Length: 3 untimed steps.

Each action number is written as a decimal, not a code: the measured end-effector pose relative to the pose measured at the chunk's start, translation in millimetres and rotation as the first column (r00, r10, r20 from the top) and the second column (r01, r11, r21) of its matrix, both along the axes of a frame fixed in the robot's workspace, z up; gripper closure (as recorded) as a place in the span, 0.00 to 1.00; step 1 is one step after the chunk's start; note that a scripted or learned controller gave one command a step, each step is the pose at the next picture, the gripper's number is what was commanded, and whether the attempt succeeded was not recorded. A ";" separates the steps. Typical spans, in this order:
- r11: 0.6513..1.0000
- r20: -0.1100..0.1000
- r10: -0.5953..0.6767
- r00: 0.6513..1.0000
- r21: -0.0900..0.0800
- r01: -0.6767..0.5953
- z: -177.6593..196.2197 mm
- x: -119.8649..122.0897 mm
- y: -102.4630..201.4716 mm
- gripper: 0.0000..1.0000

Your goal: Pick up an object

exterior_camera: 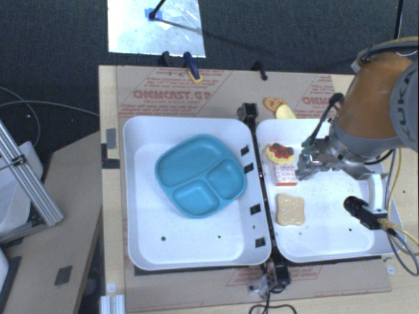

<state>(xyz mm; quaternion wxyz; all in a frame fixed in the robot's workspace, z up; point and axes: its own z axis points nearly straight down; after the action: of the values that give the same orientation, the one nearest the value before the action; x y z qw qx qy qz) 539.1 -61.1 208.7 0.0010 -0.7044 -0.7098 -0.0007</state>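
The grey gripper (308, 164) hangs low in the right white bin (340, 241); its grip I cannot tell. Just left lies a small red-and-white packet (285, 174), long axis running near-to-far.

Robotics lab, cardboard-lined bench (216, 87), two bins (141, 195)
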 end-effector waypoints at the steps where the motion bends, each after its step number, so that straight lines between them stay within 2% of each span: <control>1: 1.000 0.002 -0.010 1.000 -0.003 0.010 38.0 -51.4 -36.5 1.00; 2: 1.000 0.002 -0.002 1.000 -0.002 0.002 28.1 -51.7 27.1 1.00; 3: 1.000 0.002 0.001 1.000 -0.001 -0.001 20.1 -52.4 118.3 1.00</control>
<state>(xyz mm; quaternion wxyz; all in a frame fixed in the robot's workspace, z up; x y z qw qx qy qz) 486.7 57.2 228.8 0.0001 -0.7040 -0.7102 -0.0011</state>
